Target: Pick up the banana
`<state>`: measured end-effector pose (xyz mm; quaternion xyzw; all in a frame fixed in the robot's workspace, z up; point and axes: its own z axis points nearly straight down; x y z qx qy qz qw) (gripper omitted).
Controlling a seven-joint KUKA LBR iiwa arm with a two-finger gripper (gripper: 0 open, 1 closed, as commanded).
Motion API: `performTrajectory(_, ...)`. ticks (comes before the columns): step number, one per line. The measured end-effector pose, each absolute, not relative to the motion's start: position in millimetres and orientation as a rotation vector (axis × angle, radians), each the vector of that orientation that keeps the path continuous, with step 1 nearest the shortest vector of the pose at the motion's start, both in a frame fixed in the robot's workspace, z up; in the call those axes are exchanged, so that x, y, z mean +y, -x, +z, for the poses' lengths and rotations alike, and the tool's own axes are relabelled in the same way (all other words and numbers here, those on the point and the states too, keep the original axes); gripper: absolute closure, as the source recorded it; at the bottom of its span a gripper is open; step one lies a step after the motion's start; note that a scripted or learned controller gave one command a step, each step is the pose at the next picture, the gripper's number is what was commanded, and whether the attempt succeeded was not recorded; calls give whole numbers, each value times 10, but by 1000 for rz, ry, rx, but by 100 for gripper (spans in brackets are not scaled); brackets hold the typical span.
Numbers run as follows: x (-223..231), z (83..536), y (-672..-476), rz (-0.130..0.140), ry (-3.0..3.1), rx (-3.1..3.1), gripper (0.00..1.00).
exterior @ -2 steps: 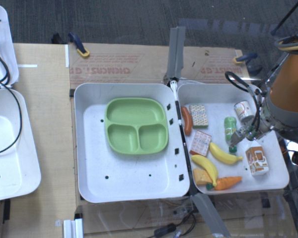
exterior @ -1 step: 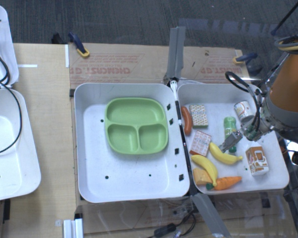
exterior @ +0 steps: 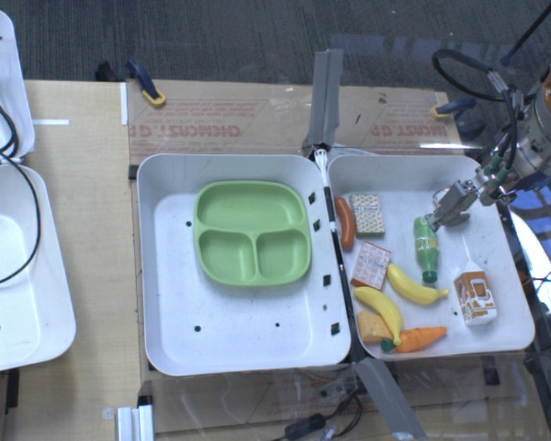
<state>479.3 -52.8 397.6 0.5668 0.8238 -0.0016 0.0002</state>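
Gripper sits over the green bottle top, can't tell jaw state. Nearest banana lies just below-left of it; second banana beyond, beside carrot.

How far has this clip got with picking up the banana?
Nothing looks done yet: two curved yellow bananas lie on the floor of the right-hand shallow white bin, among other play food. In hand: the arm's hand sits over the upright-lying green plastic bottle, above the bananas, holding no banana. Left: move to a banana, grasp and lift it.
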Motion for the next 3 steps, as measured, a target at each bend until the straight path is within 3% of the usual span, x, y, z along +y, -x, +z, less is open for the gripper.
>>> performTrajectory(1, -228, 2537, -4781, -5, -1814, 2568, 0)
performTrajectory(2, -556, 1894, -4773, -5, -1696, 2649, 0)
performTrajectory(3, -1019, 1546, -4768, -5, -1741, 2621, 0)
